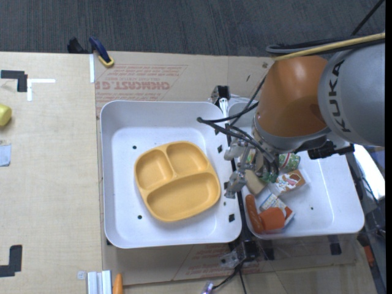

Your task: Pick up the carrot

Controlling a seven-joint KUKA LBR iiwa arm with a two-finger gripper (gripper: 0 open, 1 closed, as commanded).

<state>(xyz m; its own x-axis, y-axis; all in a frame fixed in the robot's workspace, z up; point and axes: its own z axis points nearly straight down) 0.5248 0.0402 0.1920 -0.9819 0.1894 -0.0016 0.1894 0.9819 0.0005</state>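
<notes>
Arm [318,97] over right bin | end effector [245,173]: grip state unclear | carrot [252,213]: 1 | yellow plate [177,181]: 1 | bins: 2

A mustard-yellow divided plate [177,180] sits in the plain white left bin [116,225]. At four o'clock lies the orange carrot [253,214] beside red-and-white packets [283,195]. The arm [324,97] is grey, banded orange.
</notes>
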